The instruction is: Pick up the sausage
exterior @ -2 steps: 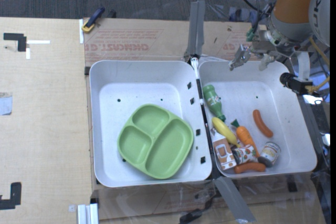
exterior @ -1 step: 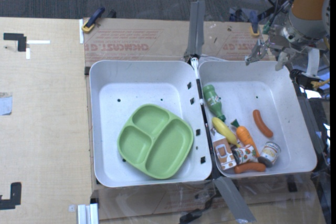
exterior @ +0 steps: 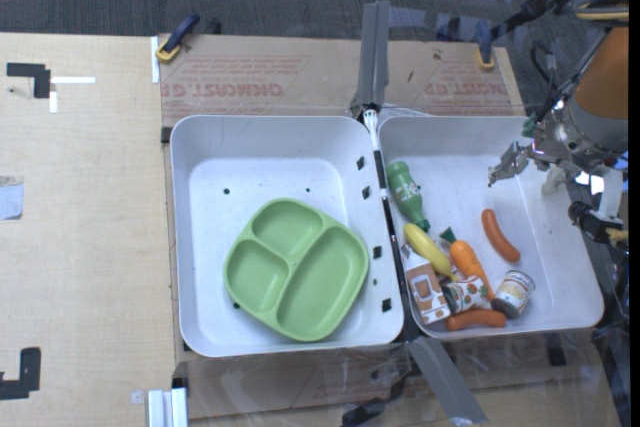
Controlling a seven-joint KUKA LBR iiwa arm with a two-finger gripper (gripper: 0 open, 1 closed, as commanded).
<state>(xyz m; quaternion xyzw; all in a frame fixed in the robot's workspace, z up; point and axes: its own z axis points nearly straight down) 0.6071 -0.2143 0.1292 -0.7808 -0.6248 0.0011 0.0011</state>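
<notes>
Camera view: approach step, sausage (exterior: 500,235) not yet grasped.
The gripper (exterior: 512,162) is seen above the right bin (exterior: 590,315), fingers apparently spread; descent onto the sausage is required.

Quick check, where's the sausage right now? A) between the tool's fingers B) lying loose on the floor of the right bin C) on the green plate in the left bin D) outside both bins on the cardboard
B: the sausage lies by itself on the white floor of the right bin, right of the carrot, with the tool hovering above and apart from it.
</notes>
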